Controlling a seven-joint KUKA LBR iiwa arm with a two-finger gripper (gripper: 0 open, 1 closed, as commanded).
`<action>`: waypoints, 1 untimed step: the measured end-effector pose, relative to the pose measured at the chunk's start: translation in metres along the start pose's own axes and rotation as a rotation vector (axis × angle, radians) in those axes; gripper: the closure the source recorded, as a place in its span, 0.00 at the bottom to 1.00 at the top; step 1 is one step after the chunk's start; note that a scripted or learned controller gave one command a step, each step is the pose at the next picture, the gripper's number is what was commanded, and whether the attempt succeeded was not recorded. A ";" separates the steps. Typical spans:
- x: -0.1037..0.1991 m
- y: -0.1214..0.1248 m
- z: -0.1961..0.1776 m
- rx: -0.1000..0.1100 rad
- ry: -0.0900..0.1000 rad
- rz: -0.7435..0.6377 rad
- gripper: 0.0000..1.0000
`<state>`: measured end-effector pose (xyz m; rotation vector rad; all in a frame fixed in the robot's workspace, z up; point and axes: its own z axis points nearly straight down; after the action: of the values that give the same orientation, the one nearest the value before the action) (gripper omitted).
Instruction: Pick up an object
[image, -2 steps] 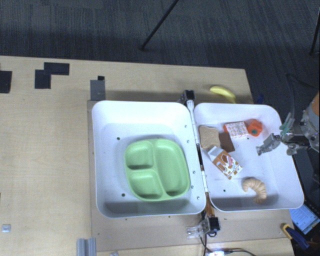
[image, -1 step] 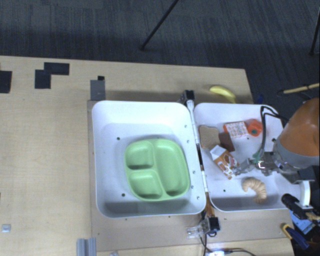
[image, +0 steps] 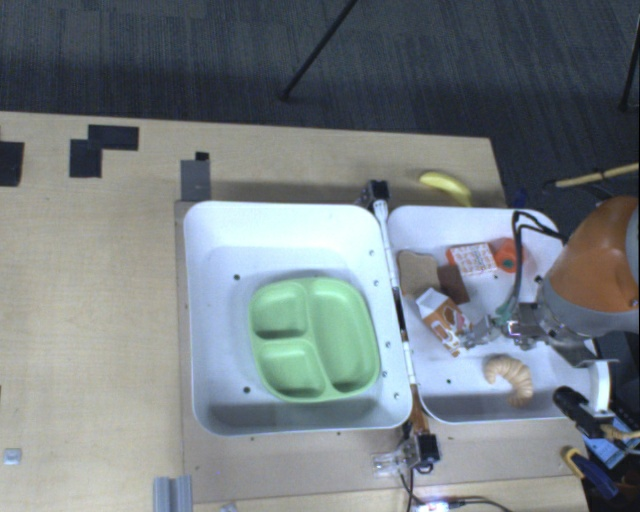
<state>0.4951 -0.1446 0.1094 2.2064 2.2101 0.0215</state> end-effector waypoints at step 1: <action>0.005 0.002 0.001 -0.007 -0.002 0.001 0.00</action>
<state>0.4967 -0.1397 0.1086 2.2029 2.2044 0.0263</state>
